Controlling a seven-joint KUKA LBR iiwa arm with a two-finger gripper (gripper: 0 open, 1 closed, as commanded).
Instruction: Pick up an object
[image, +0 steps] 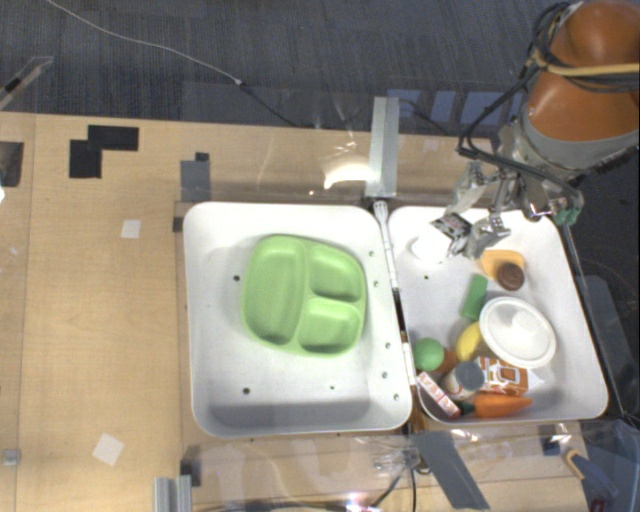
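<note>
My gripper (472, 234) hangs over the back part of the right bin (585, 330), its two fingers apart with nothing between them. Just right of it lies a yellow-orange piece with a brown disc (505, 271). Below sit a green cylinder (474, 297), a white bowl (517, 332), a yellow piece (468, 341), a green ball (429, 354), an orange carrot-like piece (502, 405) and a small red-and-white packet (438, 392).
The left bin (215, 390) holds a green divided plate (305, 294). A metal divider post (384, 150) stands at the back between the bins. The wooden bench (90, 320) stretches to the left.
</note>
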